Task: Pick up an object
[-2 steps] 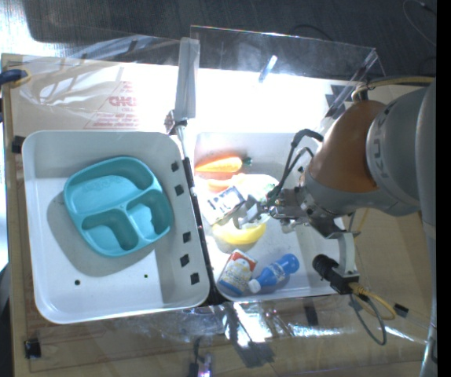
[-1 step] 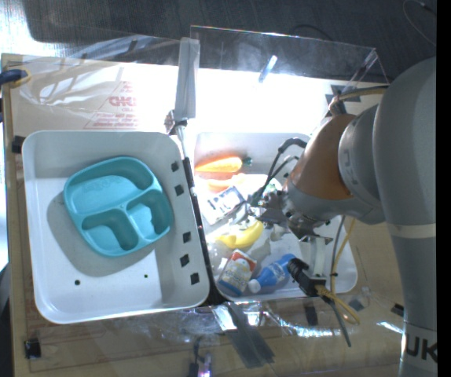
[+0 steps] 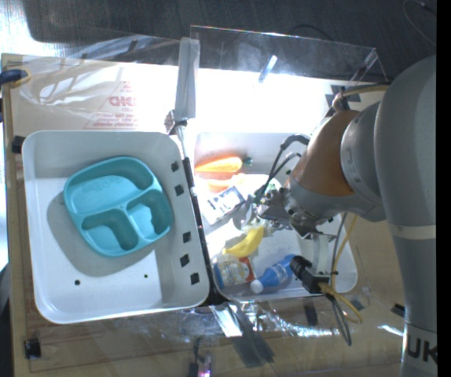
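Note:
My gripper (image 3: pixel 258 213) reaches down into the right bin (image 3: pixel 288 144), just above a yellow banana-like toy (image 3: pixel 244 242). Its fingertips are lost among cables and glare. Behind it, near the bin's far wall, lies an orange carrot toy (image 3: pixel 219 164). A small grey-and-white box (image 3: pixel 224 203) rests left of the gripper. Toward the front of the bin lie a blue plastic bottle (image 3: pixel 276 274) and a small jar with a red label (image 3: pixel 233 272).
The left bin (image 3: pixel 37 226) holds a teal divided plate (image 3: pixel 119 206) on a grey mat (image 3: pixel 100 261). Clear plastic sheeting (image 3: pixel 92 93) covers the bench behind the bins. The arm's grey body (image 3: pixel 398 155) fills the right side. Strong sunlight washes out the right bin's far part.

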You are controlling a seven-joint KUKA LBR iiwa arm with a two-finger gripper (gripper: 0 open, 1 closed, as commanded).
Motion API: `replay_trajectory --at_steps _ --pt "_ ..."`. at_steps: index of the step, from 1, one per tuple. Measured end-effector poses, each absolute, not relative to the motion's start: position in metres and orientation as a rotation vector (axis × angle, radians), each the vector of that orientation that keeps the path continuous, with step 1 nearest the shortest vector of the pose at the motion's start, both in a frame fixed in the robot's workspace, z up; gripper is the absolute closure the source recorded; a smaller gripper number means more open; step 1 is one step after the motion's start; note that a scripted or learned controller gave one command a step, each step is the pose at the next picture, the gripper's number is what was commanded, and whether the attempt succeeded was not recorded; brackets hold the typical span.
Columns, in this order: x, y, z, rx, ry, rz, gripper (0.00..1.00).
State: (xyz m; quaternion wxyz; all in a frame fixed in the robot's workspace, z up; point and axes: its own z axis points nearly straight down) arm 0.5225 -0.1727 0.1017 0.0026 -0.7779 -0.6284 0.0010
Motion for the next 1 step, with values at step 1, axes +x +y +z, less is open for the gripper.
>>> replay_trajectory --at_steps 1 --pt "0.5283 -0.1169 0.1873 -2.355 -2.078 -0.001 1.00"
